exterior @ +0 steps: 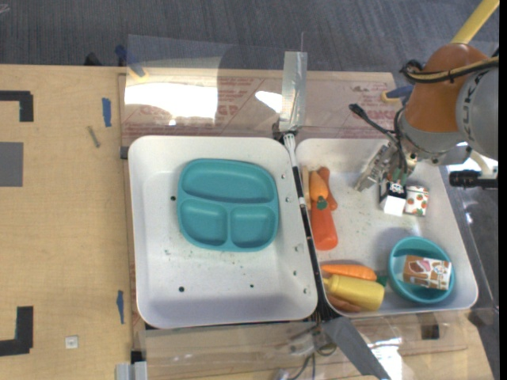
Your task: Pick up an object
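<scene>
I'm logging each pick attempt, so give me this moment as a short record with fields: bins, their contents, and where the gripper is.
left bin: teal divided plate
right bin: two orange carrots along its left wall, a third carrot by a yellow item, teal bowl holding a small carton, small white box
gripper: over the upper part of the right bin, just left of the small white box
held object: none seen between its fingers
arm: reaches in from the right

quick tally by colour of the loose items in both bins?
Teal: 2, divided plate, bowl
Orange: 2, carrot, carrot
Yellow: 1, yellow item
White printed: 2, small carton, carton in the bowl
Total: 7
</scene>
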Robot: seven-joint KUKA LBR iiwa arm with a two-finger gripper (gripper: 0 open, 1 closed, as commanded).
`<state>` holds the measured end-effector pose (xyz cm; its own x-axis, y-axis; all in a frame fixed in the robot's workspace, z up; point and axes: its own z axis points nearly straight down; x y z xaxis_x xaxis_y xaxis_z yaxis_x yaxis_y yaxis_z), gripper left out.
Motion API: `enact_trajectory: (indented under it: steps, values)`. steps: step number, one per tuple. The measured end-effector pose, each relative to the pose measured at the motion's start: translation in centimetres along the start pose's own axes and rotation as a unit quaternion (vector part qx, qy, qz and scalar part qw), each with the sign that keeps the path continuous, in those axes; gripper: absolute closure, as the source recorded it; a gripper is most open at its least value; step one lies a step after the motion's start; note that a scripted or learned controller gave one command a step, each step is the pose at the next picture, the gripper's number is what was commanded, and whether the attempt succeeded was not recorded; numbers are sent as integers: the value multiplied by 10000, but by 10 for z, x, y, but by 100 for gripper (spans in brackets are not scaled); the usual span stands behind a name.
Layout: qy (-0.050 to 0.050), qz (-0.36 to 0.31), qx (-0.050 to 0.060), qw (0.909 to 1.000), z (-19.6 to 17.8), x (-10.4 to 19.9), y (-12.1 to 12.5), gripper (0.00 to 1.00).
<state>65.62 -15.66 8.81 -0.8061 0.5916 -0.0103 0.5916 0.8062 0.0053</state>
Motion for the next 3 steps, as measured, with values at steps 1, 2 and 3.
enact_trajectory:
  steps: [1,2,3]
  values:
    - [43,2,18,10000,0,1,-1,0]
    - [21,301,-1,9995,-1,32,-52,0]
    - [12,606,4,9982,-2,66,-56,0]
